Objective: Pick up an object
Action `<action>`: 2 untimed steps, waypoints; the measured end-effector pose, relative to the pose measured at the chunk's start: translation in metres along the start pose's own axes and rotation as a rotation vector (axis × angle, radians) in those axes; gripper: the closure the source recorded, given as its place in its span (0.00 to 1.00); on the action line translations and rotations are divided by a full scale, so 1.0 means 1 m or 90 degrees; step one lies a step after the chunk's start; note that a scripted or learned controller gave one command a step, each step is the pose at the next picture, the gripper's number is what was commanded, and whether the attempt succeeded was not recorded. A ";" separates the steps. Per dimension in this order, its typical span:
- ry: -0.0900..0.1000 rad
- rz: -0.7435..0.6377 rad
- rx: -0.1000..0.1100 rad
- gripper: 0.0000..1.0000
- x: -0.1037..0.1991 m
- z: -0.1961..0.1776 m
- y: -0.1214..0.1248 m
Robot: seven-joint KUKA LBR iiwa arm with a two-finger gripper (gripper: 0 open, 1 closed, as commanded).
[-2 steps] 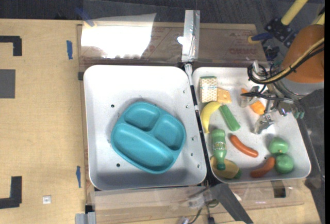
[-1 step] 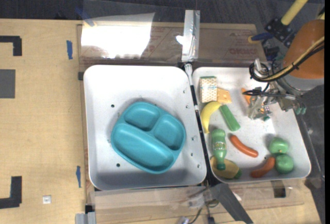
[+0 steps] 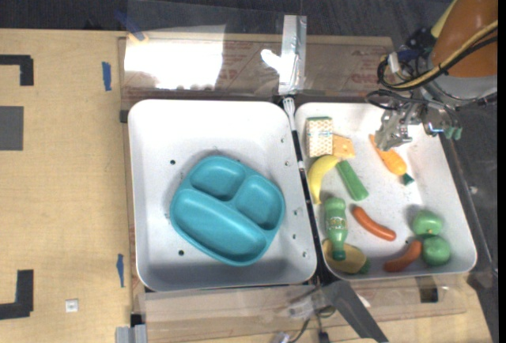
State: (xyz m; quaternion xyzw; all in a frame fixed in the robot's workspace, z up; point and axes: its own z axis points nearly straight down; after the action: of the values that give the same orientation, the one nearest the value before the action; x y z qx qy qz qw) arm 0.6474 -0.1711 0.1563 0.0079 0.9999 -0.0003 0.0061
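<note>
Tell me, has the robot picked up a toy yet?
Not yet, it seems. Done: the hand has reached into the right bin and sits just above the orange carrot. In hand: nothing visibly lifted; the carrot looks like it lies on the bin floor. Left: grab a toy and raise it. The banana, green bottle and the rest lie untouched.

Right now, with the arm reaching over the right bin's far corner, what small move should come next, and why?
Probably a short descent straight down. The gripper sits just above the orange carrot near the right bin's far side, and nothing visibly sits between its fingers. The carrot lies apart from the other toy foods, so it looks like the easiest pick from here.
</note>
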 end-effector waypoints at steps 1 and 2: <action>0.002 0.000 0.000 0.00 0.001 0.002 -0.001; 0.000 0.051 0.000 0.00 0.010 0.067 -0.016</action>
State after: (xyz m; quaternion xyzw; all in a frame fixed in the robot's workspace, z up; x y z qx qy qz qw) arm 0.6380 -0.1869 0.0892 0.0483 0.9988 -0.0003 0.0059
